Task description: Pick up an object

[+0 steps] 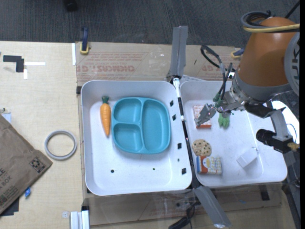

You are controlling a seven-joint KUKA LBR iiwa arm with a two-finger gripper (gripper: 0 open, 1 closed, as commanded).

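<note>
Orange-banded and grey, the arm reaches into the right bin [274, 173], and its gripper [208, 113] hangs just over a small red-and-white card packet [200, 116] at that bin's upper left, hard by the divider [180, 113]. Whether the fingers are spread or closed cannot be told, as they blur into the packet beneath. A green toy [224, 120] lies just right of the gripper, a cookie [202, 148] and a small printed carton [210, 165] below it, and a white block [247, 159] further right. The risks are judged to be these: the flat packet offers little edge, so closing fingers may slide over it; the nearby wall may block one finger; and the green toy could get nudged or pinched instead.
</note>
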